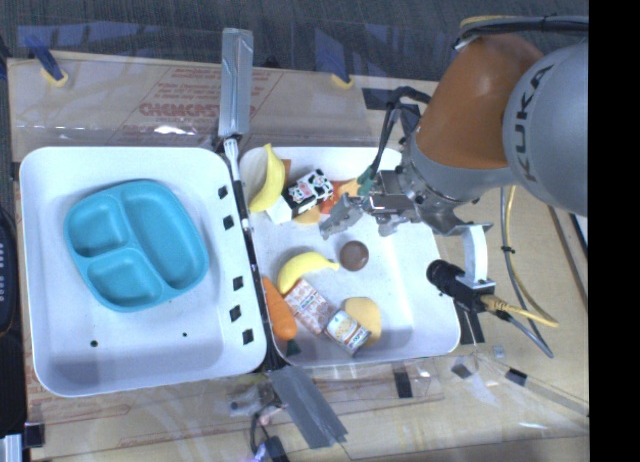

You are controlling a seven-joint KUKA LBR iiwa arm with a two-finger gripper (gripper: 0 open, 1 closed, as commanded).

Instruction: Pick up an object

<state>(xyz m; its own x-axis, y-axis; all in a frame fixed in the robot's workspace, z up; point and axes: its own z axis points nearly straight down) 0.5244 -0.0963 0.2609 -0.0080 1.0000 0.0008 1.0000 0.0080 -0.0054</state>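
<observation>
My gripper (362, 220) hangs over the upper middle of the right bin (425, 335), its fingers spread apart and nothing between them. Just below it a small brown ball (354, 254) lies on the bin floor. Up and to the left are a black-and-white cow toy (308, 190), an orange piece (338, 192) partly under the gripper, and a banana (266, 179) against the bin's left wall. Lower down lie a second banana (303, 268), a carrot (281, 312), a snack packet (308, 305), a small can (347, 331) and a yellow lemon (366, 313).
The left bin (40, 350) holds a blue divided plate (135, 243). A grey upright bar (235, 80) stands at the back between the bins. The arm's orange band (480, 100) and cables (500, 300) overhang the right bin's right side.
</observation>
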